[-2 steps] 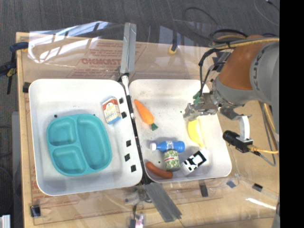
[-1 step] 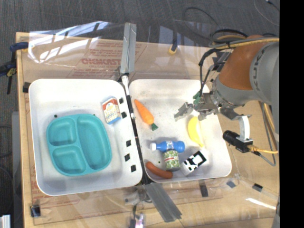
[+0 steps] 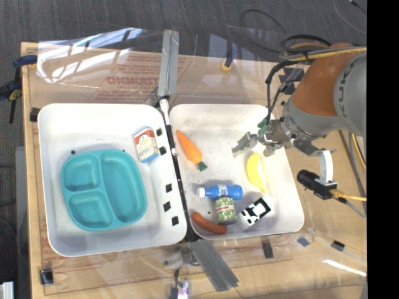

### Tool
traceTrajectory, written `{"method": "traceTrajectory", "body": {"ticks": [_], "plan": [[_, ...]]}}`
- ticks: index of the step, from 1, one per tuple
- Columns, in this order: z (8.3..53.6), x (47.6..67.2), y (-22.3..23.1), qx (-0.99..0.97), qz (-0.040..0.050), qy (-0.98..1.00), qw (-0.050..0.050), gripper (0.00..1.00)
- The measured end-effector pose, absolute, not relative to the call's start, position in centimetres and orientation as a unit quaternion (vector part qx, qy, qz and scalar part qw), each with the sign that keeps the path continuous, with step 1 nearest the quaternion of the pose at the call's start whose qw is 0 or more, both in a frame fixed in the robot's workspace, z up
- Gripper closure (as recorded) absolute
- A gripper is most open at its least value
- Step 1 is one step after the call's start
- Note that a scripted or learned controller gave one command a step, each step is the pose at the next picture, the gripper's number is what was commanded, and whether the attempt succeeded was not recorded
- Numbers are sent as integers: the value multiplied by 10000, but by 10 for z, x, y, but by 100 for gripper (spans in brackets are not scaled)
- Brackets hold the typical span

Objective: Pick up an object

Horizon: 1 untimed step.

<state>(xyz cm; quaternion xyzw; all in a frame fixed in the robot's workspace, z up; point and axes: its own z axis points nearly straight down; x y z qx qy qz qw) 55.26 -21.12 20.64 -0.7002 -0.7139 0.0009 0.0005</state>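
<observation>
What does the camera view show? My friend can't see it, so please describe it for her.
A grey robot arm's gripper hovers over the right white bin, just above a banana, with a carrot, bottle, can, sausage and black-and-white toy nearby. The left bin holds a teal divided tray and a small carton.

My arm (image 3: 330,98) runs off the right edge, so my shoulder end is cut away. My hand (image 3: 265,139) is too small and cluttered for me to tell how its fingers stand. The small can (image 3: 225,210) covers part of the sausage (image 3: 209,223). The print on the carton (image 3: 146,145) is too small to read.
</observation>
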Motion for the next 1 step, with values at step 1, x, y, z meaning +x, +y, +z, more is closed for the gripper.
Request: {"method": "traceTrajectory", "body": {"ticks": [1], "plan": [[154, 510, -210, -6529, 7, -7574, 16, 0]]}}
